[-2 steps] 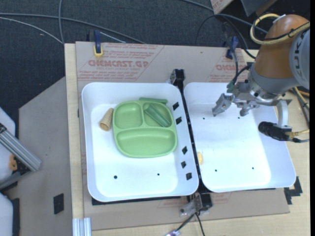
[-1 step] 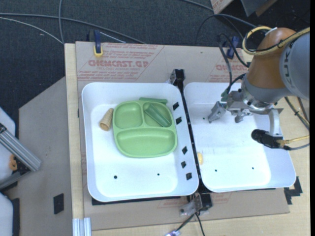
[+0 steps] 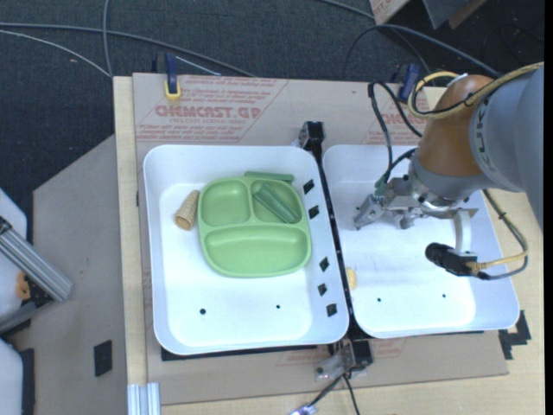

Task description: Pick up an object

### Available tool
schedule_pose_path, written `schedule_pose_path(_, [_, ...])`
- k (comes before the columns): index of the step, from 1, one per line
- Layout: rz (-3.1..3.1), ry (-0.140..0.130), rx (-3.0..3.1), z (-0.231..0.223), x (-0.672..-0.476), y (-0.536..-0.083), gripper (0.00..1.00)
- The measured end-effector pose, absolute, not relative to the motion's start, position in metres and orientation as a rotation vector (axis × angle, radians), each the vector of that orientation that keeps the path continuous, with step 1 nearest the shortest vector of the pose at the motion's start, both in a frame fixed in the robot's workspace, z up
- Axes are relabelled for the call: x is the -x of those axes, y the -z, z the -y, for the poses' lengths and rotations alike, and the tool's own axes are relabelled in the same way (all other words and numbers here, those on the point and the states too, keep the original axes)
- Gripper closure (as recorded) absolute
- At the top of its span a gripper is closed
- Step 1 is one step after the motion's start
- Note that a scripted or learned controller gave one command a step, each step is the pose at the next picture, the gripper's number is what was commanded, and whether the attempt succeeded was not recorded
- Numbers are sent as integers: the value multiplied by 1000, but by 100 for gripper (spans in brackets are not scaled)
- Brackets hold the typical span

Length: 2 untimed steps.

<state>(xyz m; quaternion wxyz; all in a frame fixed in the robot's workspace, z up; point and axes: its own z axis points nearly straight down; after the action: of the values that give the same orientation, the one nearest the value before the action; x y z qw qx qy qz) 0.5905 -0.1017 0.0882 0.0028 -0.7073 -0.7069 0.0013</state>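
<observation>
From my feed, the gripper [image 3: 386,212] sits low over the right bin [image 3: 406,314], in its upper half, hanging from the grey arm [image 3: 510,128] that comes in from the right with its orange band [image 3: 449,137] just above the wrist. I can make out metal parts splayed toward the left, but from this slanted overhead angle I cannot tell how far apart they stand, and I see nothing caught in the mechanism. Whether it touches the bin floor I cannot tell either. A black cable fitting [image 3: 449,258] hangs off the wrist over the same bin, just below and to the right of the gripper. The things worth picking all lie in the left bin [image 3: 233,327], well apart from the gripper. A light green divided plate [image 3: 255,249] rests flat near the middle of that bin, with three compartments. A darker green, elongated piece [image 3: 278,201] lies in its upper right compartment, and a flat dark green strip [image 3: 270,177] pokes out along the plate's top edge. A small tan cone [image 3: 186,210], ribbed like a wafer cone, lies on its side just beside the plate's left rim, apparently touching it. A tiny yellowish bit [image 3: 350,277] sits at the divider between the two bins.
</observation>
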Motion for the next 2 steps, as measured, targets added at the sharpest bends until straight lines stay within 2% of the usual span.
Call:
schedule_pose_path(1, [2220, 2, 2221, 102, -592, -102, 100])
schedule_pose_path(2, [2226, 7, 2225, 105, -592, -167, 100])
